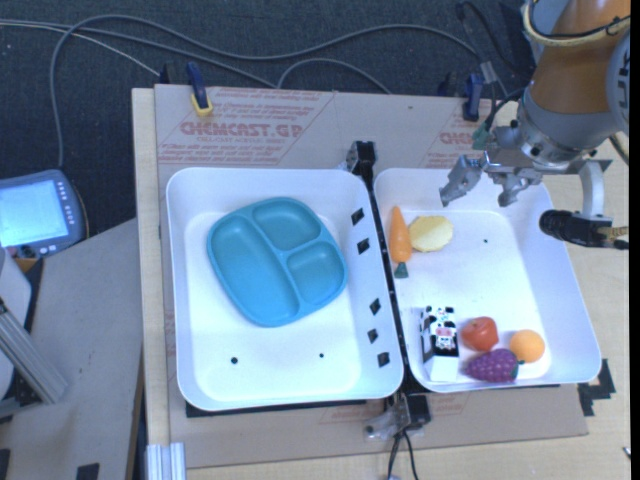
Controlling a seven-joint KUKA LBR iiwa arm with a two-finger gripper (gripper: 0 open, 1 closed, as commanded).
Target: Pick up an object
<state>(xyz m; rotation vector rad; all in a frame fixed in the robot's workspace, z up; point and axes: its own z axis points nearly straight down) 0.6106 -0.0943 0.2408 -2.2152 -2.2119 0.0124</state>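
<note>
Dark carpet point(300, 18) runs across the back of the room, with pale cables point(150, 40) looping over it toward the bench. The bench top is a brown board point(300, 128) printed with red lettering, pinned at its far edge by blue clamps point(198, 88). Off to the side, a small lit screen point(35, 211) glows beside a grey panel point(85, 358).

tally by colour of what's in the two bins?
Blue: 1, divided plate
Orange: 2, carrot, orange fruit
Yellow: 1, lemon-like piece
Red: 1, tomato
Purple: 1, grapes
Black-and-white: 1, cow toy
Total: 7
</note>
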